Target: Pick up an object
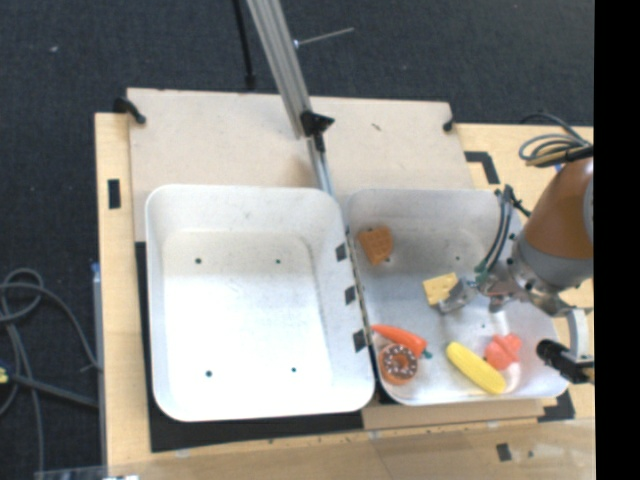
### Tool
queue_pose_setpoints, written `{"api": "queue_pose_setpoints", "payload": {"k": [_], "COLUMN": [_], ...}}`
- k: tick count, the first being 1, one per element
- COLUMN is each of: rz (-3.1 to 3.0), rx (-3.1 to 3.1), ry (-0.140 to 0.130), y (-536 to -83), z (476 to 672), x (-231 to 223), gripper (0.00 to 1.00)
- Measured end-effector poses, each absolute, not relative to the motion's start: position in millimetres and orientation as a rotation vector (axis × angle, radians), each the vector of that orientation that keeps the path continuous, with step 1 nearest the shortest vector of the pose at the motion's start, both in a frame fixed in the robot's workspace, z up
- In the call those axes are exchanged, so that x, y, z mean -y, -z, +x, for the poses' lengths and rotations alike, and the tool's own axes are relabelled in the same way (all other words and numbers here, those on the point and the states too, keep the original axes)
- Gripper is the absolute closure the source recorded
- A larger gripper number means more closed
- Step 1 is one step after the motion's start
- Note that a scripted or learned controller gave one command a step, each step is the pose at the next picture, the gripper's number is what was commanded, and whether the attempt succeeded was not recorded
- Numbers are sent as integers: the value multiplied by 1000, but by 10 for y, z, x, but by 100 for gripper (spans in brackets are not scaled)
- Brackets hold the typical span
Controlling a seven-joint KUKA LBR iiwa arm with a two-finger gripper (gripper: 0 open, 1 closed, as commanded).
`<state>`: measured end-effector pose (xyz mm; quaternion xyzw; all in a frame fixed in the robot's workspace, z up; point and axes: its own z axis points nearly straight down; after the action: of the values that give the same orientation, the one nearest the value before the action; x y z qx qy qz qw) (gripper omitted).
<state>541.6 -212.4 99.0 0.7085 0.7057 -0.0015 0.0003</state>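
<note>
Camera view, front of bench to back. Two white bins sit side by side: the left bin (250,298) and the right bin (420,213). Five objects are counted, all in the right bin. Along its near edge lie one yellow banana (475,367), one red-pink piece (503,350) just beside the banana's right end, one round brown doughnut-like item (399,364), and one orange carrot (398,337) touching that item's top. Mid-bin lies one yellow wedge (439,289). Toward the far wall sits one brown biscuit-like piece (376,244), apart from the rest. One gripper (462,296) is low in the bin just right of the wedge; whether its claw is wide, narrow or clamped cannot be told. One metal post (285,63) rises behind the bins.
</note>
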Motion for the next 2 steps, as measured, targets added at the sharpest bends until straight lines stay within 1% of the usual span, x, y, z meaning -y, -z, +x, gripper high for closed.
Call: {"api": "queue_pose_setpoints", "payload": {"k": [1, 2], "rz": [2227, 2220], "rx": [-2207, -2214], "ry": [-4, -5], "y": [-1125, -1561], "z": [5434, 5453], "x": [2130, 2160], "gripper": [100, 100]}}
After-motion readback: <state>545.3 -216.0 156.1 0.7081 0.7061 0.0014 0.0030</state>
